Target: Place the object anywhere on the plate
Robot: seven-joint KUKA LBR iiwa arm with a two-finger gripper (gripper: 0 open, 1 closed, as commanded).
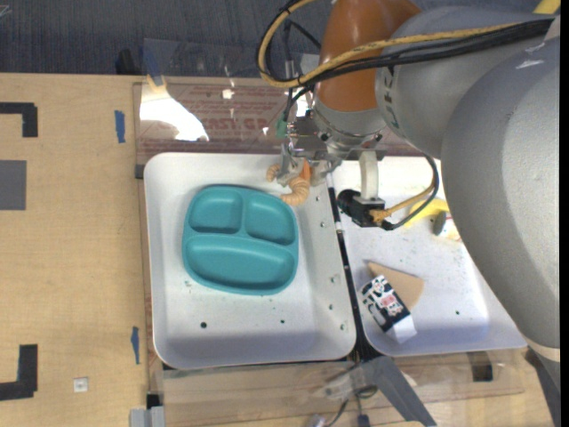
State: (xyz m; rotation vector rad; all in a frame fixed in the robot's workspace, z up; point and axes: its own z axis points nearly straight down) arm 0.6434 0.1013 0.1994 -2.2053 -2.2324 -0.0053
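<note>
A teal divided plate (pixel 240 238) lies in the left white bin (pixel 178 327), left of the bin's middle. My gripper (pixel 293 173) hangs over the bin's back right corner, just beyond the plate's upper right rim. A small tan-orange object (pixel 301 188) shows between the fingertips, and the fingers are closed on it. It sits above the bin floor beside the plate, not over it. The wrist and its orange band (pixel 360 34) hide the upper part of the gripper.
The right bin (pixel 462 323) holds a tan wedge (pixel 397 279), a small white, black and red package (pixel 388 306) and a yellow item (pixel 437 213) partly under the arm. A black and yellow cable (pixel 391 213) loops from the wrist. The ridge between the bins (pixel 342 265) runs beside the plate.
</note>
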